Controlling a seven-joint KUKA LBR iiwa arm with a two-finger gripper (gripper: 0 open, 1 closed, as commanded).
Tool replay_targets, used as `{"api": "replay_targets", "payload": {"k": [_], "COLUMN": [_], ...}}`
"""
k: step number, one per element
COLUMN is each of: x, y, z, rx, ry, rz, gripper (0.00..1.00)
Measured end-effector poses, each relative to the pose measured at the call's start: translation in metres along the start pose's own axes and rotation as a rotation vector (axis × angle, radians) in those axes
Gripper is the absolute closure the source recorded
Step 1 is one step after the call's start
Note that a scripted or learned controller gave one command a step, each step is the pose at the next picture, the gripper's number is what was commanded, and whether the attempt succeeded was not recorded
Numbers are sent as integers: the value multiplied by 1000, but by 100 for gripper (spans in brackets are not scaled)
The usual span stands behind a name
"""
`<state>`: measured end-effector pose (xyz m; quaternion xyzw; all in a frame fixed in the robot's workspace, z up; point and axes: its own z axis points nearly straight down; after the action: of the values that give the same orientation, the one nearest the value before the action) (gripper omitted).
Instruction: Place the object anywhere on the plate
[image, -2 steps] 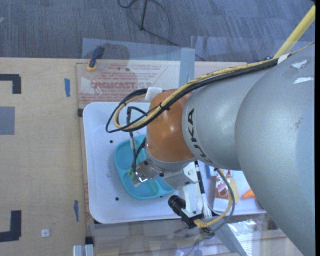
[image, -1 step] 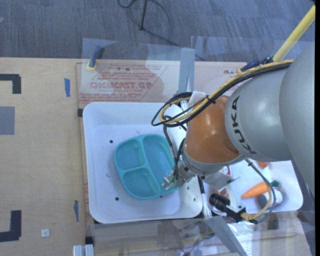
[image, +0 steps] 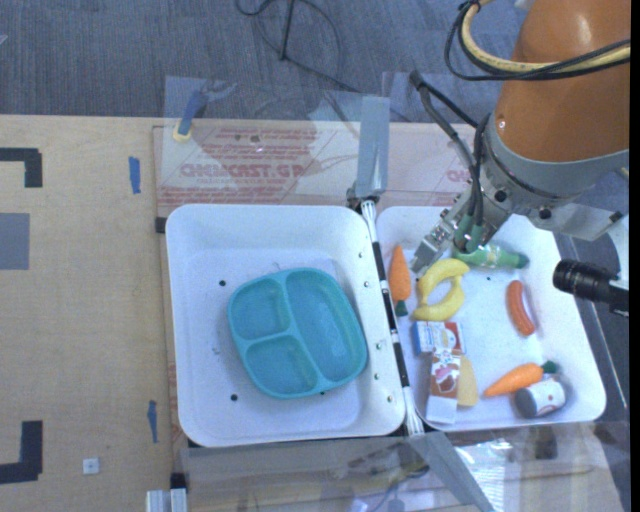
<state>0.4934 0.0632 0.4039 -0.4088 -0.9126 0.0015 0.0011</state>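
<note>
A teal divided plate (image: 297, 332) with three compartments lies in the left white bin (image: 190, 240). The right bin (image: 580, 330) holds the toy foods. My gripper (image: 456, 238) hangs low over the back of the right bin, just above a yellow banana (image: 443, 290) and beside a green vegetable (image: 497, 258). An orange carrot (image: 399, 272) lies against the bin's left wall. The arm's grey and orange body hides the bin's far right corner.
Also in the right bin are a red sausage (image: 520, 306), a second carrot (image: 517, 379), a grey-white can (image: 540, 400) and two small cartons (image: 438, 337) (image: 448, 382). A ridge (image: 385, 320) separates the bins. Wooden bench (image: 80, 300) lies to the left.
</note>
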Motion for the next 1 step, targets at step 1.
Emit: {"api": "replay_targets", "payload": {"k": [1], "x": [-15], "y": [-31], "z": [64], "rx": [0], "ry": [1], "rz": [-185], "gripper": [100]}}
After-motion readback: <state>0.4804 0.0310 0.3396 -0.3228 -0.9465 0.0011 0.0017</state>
